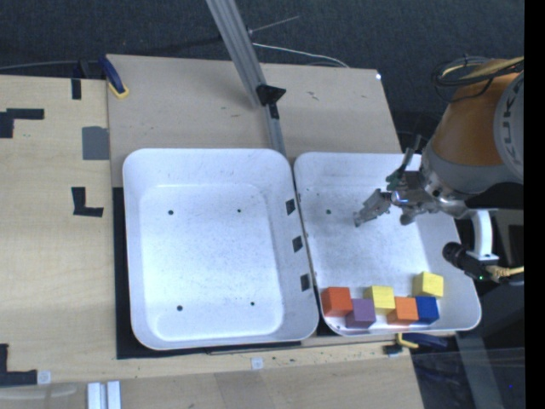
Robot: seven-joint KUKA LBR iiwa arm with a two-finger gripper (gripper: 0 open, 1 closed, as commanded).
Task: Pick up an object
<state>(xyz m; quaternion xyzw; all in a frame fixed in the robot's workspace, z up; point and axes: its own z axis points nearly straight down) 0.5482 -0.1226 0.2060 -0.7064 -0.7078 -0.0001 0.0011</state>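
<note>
- Hovering over the right bin [341, 181], the claw [368, 213] points toward the left bin [140, 173]; fingers' state: cannot tell.
- Coloured blocks [383, 305] lie well below the claw along the bin's near edge, untouched.

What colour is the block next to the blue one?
Orange, seen in the camera view beside the blue block.

Two shallow white plastic bins sit side by side on the wooden desk [213, 100]. The left bin [140, 228] lies toward the desk's middle; the right bin [341, 177] lies by the desk's right edge. Small coloured wooden blocks [383, 303] cluster along the right bin's near wall, toward its near right corner. The end effector [375, 207] hangs above the right bin's middle.
</note>
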